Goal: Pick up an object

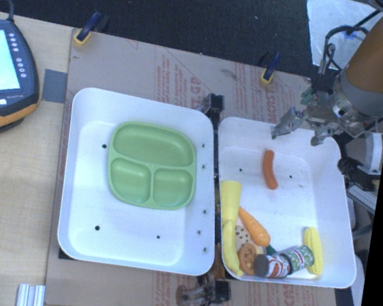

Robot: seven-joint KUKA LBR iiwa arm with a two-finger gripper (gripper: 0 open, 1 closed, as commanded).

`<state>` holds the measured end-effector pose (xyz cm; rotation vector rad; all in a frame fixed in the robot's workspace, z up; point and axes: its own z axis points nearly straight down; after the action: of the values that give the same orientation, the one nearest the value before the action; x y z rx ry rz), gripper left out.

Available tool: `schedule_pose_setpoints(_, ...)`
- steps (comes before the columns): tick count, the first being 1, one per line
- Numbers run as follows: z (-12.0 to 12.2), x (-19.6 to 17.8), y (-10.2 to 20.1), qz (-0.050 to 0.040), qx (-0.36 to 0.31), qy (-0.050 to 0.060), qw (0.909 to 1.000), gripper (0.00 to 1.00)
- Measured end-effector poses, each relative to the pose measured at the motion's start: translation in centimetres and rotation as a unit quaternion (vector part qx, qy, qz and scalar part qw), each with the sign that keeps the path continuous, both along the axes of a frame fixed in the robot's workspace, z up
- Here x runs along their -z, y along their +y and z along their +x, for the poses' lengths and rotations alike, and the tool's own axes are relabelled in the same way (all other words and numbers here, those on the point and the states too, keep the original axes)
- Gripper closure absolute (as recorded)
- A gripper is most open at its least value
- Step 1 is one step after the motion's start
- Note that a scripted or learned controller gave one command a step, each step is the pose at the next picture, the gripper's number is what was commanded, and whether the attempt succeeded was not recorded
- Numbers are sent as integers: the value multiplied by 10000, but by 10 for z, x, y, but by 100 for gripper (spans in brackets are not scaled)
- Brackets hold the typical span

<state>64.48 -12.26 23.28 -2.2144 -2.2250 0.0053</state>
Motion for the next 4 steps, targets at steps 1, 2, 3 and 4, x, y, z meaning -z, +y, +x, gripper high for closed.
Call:
schedule_pose_setpoints(1, 10, 142, -21, -1, 1, 28, 10000, 0)
schedule_pose_setpoints(2, 0, 141, -20, -7, -1, 13, 10000, 0)
schedule_pose_setpoints(3, 0, 131, -21, -8, -4, 25, 10000, 100)
schedule_pose_setpoints(4, -40, 40, 38, 0, -10, -2, 10000, 100)
